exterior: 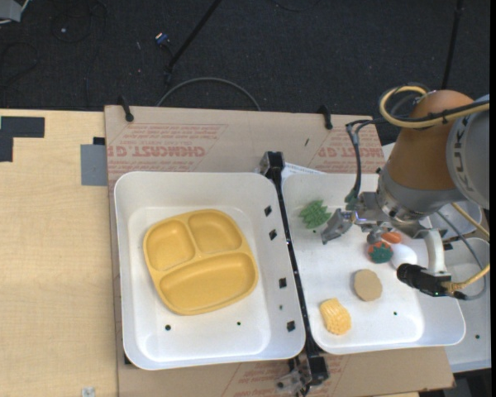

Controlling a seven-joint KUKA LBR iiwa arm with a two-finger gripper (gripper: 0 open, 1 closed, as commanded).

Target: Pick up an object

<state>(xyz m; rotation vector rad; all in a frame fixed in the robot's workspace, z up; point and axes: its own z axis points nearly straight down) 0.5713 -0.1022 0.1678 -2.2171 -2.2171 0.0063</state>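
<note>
Approach step: claw (341,226) over right bin (446,325), grip state unclear; next descend onto green toy (315,214) at 10 o'clock.

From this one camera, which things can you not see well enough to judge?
- Hand: small and dark, below the wrist; finger state unreadable.
- Orange and teal toy: partly covered by the arm's wrist; kind unclear.
- Right bin: far right corner hidden behind arm and cables.
- Green leafy toy: too small to name.
</note>
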